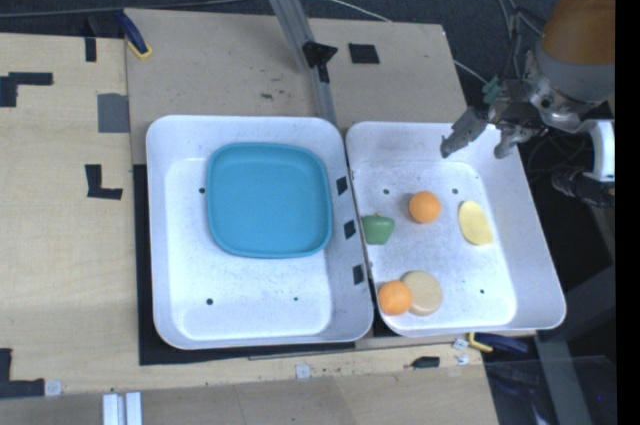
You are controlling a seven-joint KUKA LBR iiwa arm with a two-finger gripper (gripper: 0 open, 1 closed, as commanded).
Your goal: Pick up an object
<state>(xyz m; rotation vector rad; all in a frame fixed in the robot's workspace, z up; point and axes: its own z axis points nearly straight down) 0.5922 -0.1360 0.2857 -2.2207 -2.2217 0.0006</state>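
The right bin (pixel 500 308) holds several small items: an orange ball (pixel 424 207), a yellow lemon-like piece (pixel 475 222), a green piece (pixel 377 229) at its left wall, another orange ball (pixel 394 298) and a beige round piece (pixel 423 293) touching it. My gripper (pixel 482 141) hangs over the bin's far right corner, above and to the right of the upper orange ball. Its two dark fingers (pixel 456 135) are spread apart with nothing between them.
The left bin (pixel 180 303) carries a blue square plate (pixel 268 199). A grey metal pole (pixel 290 3) slants down to the wall between the bins. Cables run across the dark floor at the top right.
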